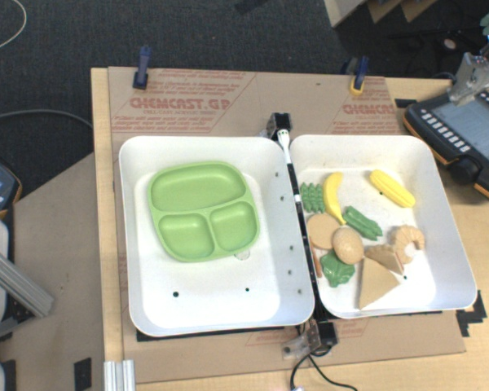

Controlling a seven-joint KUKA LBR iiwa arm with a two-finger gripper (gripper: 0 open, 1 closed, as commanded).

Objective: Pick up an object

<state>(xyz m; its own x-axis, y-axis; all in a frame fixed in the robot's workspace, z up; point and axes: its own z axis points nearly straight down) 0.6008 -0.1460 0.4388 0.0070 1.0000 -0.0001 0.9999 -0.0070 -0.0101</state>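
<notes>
Frankly, the tool's opening cannot be told; toy food (348, 245) lies in the right bin (445, 210).

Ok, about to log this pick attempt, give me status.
Toy food piled loose in right bin, nothing lifted. Green divided plate alone in left bin. Pieces crowd each other, tight picking.
</notes>
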